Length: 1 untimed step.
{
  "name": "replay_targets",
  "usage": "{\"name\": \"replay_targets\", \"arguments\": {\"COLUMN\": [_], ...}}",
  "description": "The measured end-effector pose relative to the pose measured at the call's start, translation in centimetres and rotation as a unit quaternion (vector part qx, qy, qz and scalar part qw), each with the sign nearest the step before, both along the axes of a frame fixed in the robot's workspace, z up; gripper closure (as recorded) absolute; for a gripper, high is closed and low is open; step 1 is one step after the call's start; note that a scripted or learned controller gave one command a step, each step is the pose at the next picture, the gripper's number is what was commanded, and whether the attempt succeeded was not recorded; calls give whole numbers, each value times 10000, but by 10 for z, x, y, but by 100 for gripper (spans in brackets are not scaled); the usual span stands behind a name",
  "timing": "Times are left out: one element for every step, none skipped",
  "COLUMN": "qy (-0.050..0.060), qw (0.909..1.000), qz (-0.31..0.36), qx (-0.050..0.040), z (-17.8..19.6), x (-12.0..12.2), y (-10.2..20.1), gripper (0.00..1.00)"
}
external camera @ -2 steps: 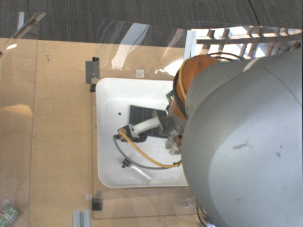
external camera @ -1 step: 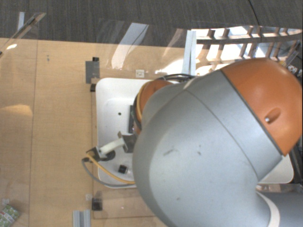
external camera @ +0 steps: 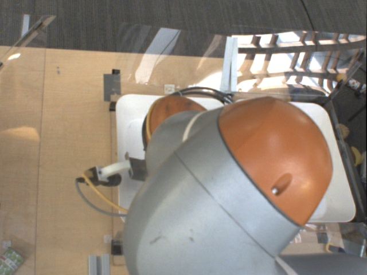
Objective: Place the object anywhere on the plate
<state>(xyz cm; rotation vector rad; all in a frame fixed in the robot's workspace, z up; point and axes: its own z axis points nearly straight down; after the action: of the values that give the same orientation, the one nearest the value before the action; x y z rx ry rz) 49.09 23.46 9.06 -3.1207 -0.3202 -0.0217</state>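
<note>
My grey arm [external camera: 189, 211] with its large orange cap [external camera: 275, 153] hangs over the white bin [external camera: 127, 119] and covers most of the bin's inside. A second orange band [external camera: 172, 109] on the arm peeks out near the bin's far left corner. Whatever lies in the bin beneath the arm is hidden. Only the bin's left rim and a strip of its right side [external camera: 339, 199] are seen.
A white and black fitting [external camera: 110, 173] with a yellow and grey cable [external camera: 94, 198] sticks out past the bin's left rim over the wooden bench [external camera: 57, 130]. A black clamp [external camera: 112, 85] sits at the bin's far left corner. Metal framing [external camera: 298, 53] stands at the back right.
</note>
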Motion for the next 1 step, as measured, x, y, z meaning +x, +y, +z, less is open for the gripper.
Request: {"name": "replay_targets", "arguments": {"qy": [5], "qw": [9997], "qz": [237], "qx": [-2], "z": [-1], "x": [48], "y": [1], "gripper": [100]}}
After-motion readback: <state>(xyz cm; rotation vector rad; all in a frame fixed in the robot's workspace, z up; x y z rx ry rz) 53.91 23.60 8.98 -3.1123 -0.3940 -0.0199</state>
